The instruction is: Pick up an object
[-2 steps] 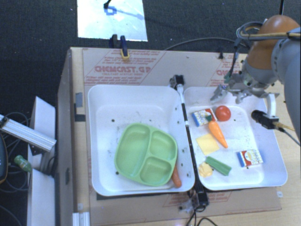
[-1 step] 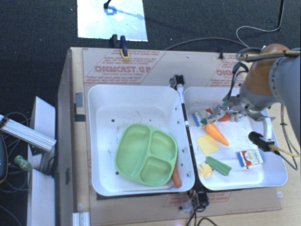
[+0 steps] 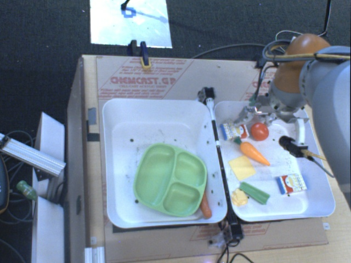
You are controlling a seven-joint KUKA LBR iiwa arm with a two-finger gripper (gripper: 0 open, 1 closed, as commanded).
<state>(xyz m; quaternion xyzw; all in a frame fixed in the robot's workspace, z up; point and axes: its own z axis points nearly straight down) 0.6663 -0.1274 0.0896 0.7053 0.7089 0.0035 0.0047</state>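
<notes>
Reaching in from 3 o'clock, the arm (image 3: 323, 75) had its end effector (image 3: 253, 113) hanging over the 12 o'clock end of the right bin (image 3: 323, 199). Honestly couldn't tell if it was spread or pinched, the view was too cluttered there. Just under it sat a small carton (image 3: 233, 130) and a tomato (image 3: 259, 131), close together but nothing looked gripped. A carrot (image 3: 255, 153) lay at 6 o'clock from the tomato, then a yellow cheese slice (image 3: 242, 167), a green piece (image 3: 254, 193) and a second carton (image 3: 290, 183) toward 5 o'clock. The left bin (image 3: 126, 119) had a green divided plate (image 3: 171, 179) with a sausage (image 3: 205, 207) touching its 4 o'clock edge.
</notes>
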